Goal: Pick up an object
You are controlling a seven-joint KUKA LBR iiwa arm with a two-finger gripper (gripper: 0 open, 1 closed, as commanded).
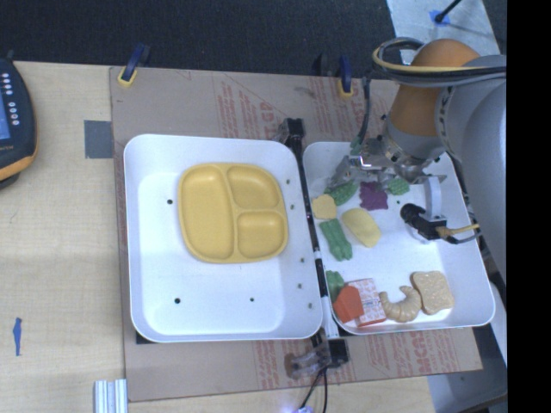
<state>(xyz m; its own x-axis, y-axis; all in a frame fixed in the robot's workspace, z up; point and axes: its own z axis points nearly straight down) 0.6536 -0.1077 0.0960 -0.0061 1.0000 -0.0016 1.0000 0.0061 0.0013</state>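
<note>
My gripper (368,163) hangs over the far end of the right bin (472,265), under the arm's orange band. Just in front of it lie a purple piece (373,197), a green piece (343,191) to its left and another green piece (398,185) to its right. Nearer the middle of the bin are a small yellow piece (324,206), a pale yellow lump (361,226) and a long green pickle-like thing (336,238). Along the near edge sit a red and white box (362,303), a tan shrimp shape (399,305) and a bread slice (431,291).
The left bin (155,256) holds a yellow divided plate (232,211). A small green thing (334,280) lies by the right bin's left wall. The grey arm covers the right bin's far right corner. A handheld pendant (13,119) lies at the bench's left edge.
</note>
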